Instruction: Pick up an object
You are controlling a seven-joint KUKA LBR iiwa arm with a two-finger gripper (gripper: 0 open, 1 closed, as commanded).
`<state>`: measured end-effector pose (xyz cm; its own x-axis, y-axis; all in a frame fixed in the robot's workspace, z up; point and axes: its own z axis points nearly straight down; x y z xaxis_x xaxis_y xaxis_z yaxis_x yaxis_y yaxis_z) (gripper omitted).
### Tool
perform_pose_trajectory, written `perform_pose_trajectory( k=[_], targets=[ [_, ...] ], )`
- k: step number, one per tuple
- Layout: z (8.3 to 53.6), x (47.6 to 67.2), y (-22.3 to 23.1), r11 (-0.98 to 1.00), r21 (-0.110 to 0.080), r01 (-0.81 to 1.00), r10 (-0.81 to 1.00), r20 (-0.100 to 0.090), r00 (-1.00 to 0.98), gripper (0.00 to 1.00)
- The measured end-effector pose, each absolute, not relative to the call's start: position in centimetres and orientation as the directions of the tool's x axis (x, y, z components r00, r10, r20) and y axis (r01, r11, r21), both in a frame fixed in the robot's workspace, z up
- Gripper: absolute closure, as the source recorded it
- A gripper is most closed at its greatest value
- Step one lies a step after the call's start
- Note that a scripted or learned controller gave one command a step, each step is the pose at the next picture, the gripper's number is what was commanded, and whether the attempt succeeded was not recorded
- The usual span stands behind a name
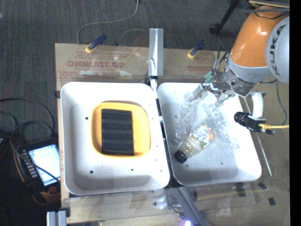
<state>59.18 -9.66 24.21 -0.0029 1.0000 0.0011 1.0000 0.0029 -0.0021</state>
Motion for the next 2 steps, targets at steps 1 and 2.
perform_pose_trajectory(
  k=[1,2],
  targets=[
    [13.2,59.3,-18.0,0.087,0.027,0.996,0.996,-0.009,-0.087,0.0],
    [12.1,57.6,-20.0,0.228,0.062,0.972,0.973,-0.042,-0.226,0.0]
  ],
)
